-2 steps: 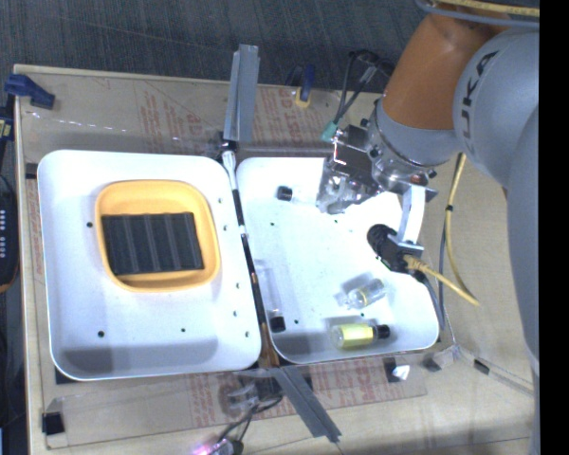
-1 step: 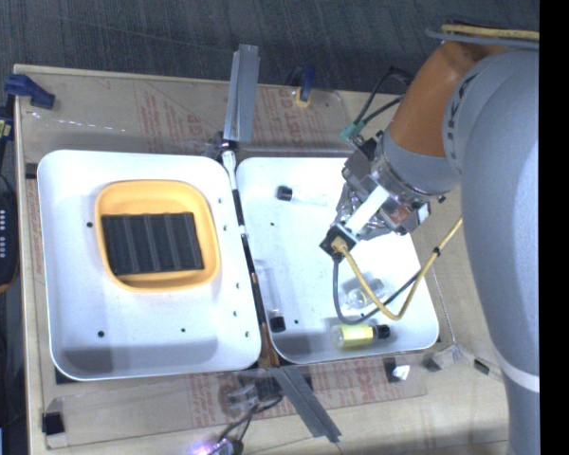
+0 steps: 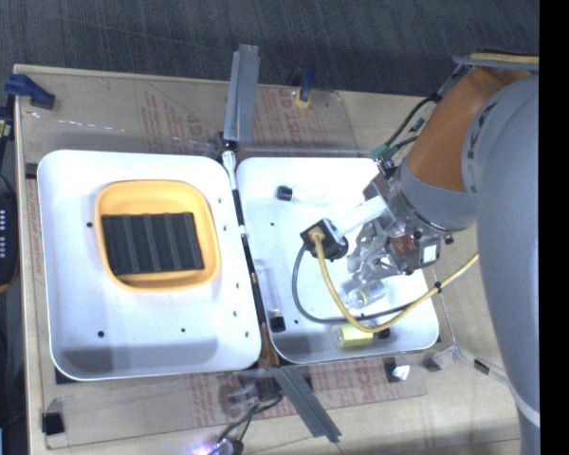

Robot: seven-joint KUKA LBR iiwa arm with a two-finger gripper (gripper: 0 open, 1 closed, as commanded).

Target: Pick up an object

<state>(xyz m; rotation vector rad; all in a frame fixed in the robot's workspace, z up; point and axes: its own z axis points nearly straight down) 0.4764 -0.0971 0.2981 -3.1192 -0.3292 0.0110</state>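
We see the grey arm with its orange band (image 3: 460, 121) reaching into the right-hand shallow white bin (image 3: 266, 183), and we take that bin as our landmark. The two-finger gripper (image 3: 368, 282) hangs low over the bin's middle, amid its own cables and hoses. Whether the jaws are parted or clenched we cannot tell; the metal parts blur together there.

Candidate objects lie in the bin. A small pale-yellow cylinder (image 3: 353, 336) rests near the bin's front wall, just below the gripper and apart from it. A small dark cap-like piece (image 3: 284, 193) sits toward the bin's back left corner, well apart from the gripper. Nothing visibly sits between the jaws, so we judge the pick not yet done: the approach is made, the grasp and lift remain.

Left of our landmark stands the second white bin (image 3: 66, 330), holding a yellow-orange tray with a dark ribbed insert (image 3: 154, 240). Both bins rest on a plywood bench (image 3: 123, 102), with dark carpet (image 3: 266, 8) beyond it.
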